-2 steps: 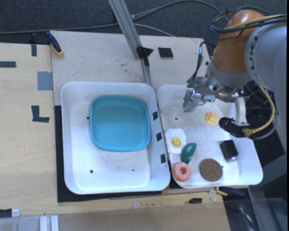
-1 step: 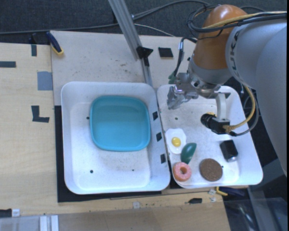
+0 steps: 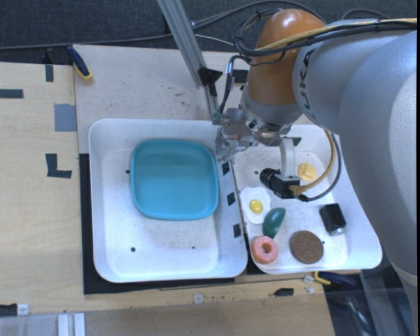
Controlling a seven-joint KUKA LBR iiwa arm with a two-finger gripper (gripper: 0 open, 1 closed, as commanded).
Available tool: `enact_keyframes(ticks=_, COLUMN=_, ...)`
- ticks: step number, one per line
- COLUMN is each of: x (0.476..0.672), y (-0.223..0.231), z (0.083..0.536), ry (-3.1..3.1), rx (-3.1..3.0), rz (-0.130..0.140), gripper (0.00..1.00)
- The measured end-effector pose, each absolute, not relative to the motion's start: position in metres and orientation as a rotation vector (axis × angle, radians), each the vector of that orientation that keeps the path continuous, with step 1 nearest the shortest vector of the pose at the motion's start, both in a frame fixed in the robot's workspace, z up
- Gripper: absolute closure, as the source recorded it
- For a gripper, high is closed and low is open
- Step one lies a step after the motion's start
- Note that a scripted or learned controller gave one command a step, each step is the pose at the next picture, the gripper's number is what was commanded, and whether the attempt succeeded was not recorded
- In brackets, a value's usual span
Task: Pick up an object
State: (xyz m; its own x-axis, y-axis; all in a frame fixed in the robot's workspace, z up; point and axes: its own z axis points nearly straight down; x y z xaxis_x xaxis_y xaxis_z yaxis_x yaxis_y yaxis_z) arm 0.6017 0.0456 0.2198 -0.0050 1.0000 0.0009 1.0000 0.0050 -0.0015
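Jaws perhaps over the bins' shared rim (image 3: pixel 232 187)

Teal plate (image 3: pixel 174 179) in left bin (image 3: pixel 105 250), arm (image 3: pixel 350 89) above right bin (image 3: pixel 360 247)

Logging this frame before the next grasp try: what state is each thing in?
Plate: flat in the left bin, upright.
Donut: flat in the right bin.
Brown disc: flat, beside the donut.
Egg: yolk up.
Black block: lying apart.
Gripper: above the bins' shared edge.
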Motion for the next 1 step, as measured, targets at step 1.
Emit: enact_keyframes(ticks=1, x=0.5944, y=0.0918, z=0.2145, ry=-2.225, rx=-2.216, rz=0.000, gripper=1.00)
